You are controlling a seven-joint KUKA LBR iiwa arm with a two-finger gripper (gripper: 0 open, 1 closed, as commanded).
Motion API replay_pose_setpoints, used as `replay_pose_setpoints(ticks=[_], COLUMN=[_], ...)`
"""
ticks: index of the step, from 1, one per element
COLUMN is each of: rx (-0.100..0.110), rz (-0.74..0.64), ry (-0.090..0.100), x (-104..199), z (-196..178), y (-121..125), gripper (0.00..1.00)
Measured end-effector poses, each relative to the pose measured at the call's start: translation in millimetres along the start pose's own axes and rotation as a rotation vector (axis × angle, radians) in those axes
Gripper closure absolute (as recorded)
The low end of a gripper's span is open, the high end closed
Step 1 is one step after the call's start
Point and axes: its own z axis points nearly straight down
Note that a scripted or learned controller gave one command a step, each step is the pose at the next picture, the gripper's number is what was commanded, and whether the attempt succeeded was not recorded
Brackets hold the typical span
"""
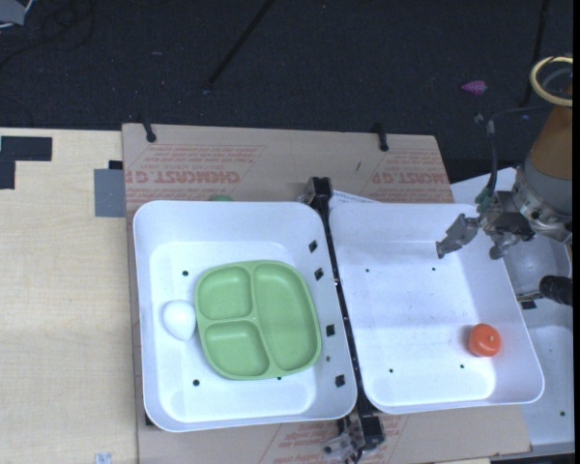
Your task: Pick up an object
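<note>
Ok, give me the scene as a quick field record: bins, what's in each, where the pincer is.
left bin: green three-compartment tray, white egg-shaped object touching the tray's left edge
right bin: small orange object near the lower right corner
pincer: above the right bin's upper right area, apart from the orange object
held: nothing between the fingers
arm: enters from the right

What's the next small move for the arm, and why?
Probably shift the gripper toward the near right corner of the right bin, to hang over the orange ball. The gripper sits over that bin's far right edge, well apart from the ball, with nothing seen between its jaws. The ball lies alone in that bin; the green tray and white egg are in the left bin.
</note>
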Motion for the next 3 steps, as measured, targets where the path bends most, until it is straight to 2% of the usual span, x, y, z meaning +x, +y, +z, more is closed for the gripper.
replay_pose_setpoints(ticks=[1,2,3], rx=[-0.013,-0.009,-0.008], rz=[-0.002,-0.001,-0.001], ry=[-0.003,-0.002,-0.001], x=[0,-8,-17], z=[-7,44,96], y=[2,9,5], gripper=[0.00,0.00,0.00])
